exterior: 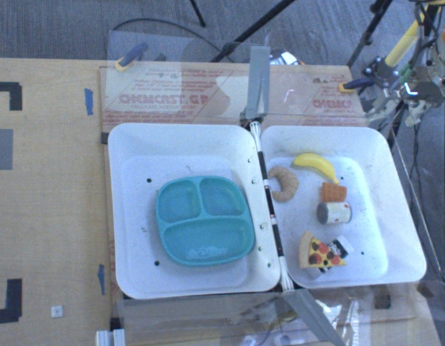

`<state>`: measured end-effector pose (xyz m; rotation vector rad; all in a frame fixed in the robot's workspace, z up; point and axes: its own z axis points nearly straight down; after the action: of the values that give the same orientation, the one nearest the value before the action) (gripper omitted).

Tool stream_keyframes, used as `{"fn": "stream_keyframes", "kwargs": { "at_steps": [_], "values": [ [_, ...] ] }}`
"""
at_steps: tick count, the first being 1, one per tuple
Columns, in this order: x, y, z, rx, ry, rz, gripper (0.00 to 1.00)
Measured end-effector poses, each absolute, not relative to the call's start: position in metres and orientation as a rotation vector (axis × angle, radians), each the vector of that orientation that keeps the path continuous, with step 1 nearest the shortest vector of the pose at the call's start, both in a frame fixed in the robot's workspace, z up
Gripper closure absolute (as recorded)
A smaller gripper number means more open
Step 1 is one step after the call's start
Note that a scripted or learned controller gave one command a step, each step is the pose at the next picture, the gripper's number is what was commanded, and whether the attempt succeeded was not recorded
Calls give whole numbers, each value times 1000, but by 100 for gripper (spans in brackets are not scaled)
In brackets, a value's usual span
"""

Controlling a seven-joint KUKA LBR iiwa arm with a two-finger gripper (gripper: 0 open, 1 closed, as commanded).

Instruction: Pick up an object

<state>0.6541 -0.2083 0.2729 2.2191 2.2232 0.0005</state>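
The right bin (373,193) holds several small items. A yellow banana (315,166) lies near its back, and a curved brown pastry (285,183) sits at its left wall. An orange block (334,192) rests just above a small silver can (333,213) lying on its side. A pizza-slice toy (319,253) lies near the front, touching a small black piece (340,248) on its right. In the left bin (128,193), a teal divided plate (205,220) lies flat in the middle.
A clear plastic sheet (179,96) with a yellow-and-blue clamp (130,56) stands behind the bins. A grey divider bar (258,85) rises at the back between them. Cables and hardware (402,71) crowd the back right corner. Tan bench (42,215) stretches to the left.
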Motion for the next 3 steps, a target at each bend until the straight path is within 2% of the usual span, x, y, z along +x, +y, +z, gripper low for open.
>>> {"fn": "stream_keyframes", "kwargs": {
  "at_steps": [1, 2, 3],
  "values": [
    [653, -163, 111, 2183, 2257, 2, 0],
    [651, -148, 86, 2129, 2311, 1, 0],
    [650, -149, 96, 2131, 2311, -2, 100]
  ]
}}
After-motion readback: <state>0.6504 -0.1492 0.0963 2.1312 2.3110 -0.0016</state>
